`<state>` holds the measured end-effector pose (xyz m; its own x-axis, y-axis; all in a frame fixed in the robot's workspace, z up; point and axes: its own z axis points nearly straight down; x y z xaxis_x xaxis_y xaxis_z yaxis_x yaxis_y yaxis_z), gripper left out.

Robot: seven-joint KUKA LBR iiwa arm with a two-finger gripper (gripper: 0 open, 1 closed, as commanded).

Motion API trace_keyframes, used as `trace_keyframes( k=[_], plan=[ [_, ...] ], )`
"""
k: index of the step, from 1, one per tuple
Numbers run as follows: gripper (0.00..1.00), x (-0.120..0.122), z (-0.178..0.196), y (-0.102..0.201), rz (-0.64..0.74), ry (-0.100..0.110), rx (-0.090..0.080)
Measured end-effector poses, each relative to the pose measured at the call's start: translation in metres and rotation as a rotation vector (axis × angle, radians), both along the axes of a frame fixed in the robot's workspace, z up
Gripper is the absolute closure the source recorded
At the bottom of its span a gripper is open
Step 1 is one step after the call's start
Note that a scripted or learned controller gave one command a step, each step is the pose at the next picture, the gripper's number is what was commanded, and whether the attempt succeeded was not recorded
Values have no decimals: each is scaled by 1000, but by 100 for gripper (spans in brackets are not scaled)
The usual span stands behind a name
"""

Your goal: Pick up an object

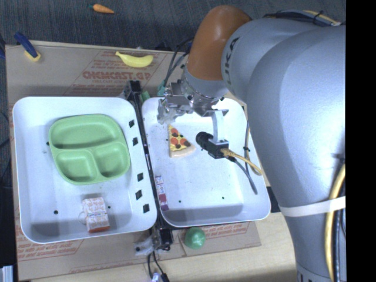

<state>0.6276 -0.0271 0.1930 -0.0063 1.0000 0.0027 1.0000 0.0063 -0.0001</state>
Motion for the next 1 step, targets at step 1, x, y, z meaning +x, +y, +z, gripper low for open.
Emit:
trace_keyframes(
  k=[1],
  plan=[
    [0, -1, -1, -1, -1, 2, -1]
  ],
)
